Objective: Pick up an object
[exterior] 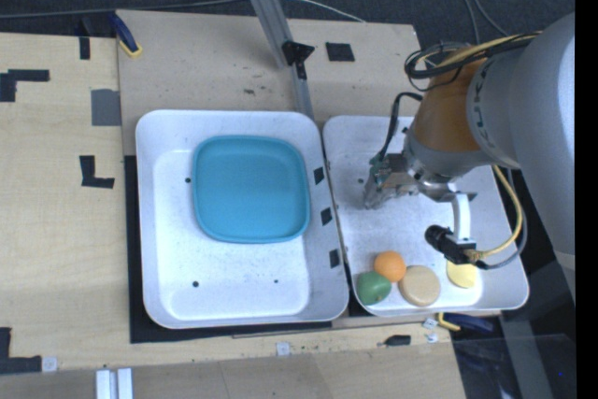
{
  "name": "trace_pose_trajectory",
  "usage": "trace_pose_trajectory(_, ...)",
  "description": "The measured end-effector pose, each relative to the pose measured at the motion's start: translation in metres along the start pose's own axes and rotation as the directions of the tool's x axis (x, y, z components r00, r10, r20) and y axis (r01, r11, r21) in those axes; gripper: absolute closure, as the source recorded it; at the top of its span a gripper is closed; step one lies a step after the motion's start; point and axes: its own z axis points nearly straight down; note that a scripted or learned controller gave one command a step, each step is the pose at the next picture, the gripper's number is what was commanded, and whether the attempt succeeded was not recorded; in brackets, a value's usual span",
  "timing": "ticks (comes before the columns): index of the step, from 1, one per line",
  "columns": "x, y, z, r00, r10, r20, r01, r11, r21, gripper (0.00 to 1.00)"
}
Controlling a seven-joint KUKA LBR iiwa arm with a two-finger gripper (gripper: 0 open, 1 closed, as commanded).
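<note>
From my remote station, I see the arm [505,107] reaching in from the right over the right bin [350,154], its pincer [378,192] low above the bin's bare floor near the left wall; I cannot tell how far it is open or whether it grips anything. The candidate objects cluster at the bin's near edge: an orange ball [390,265], a green piece [373,287], a tan round piece [420,285] and a yellow piece [462,275], touching or just beside one another. The left bin [159,229] carries a blue plate [250,188]. Cables [505,234] loop beside the yellow piece.
</note>
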Motion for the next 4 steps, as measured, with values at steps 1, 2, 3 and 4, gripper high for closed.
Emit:
trace_pose_trajectory(1, -0.010, 0.000, -0.050, 1.000, 0.001, 0.001, -0.001, 1.000, -0.003, 1.00)
trace_pose_trajectory(2, -0.002, 0.008, -0.100, 1.000, 0.000, 0.001, 0.000, 1.000, -0.003, 1.00)
trace_pose_trajectory(3, -0.002, 0.008, -0.151, 1.000, 0.001, 0.001, -0.001, 1.000, -0.003, 1.00)
trace_pose_trajectory(4, 0.046, 0.014, -0.155, 1.000, -0.002, 0.000, 0.002, 1.000, -0.001, 1.00)
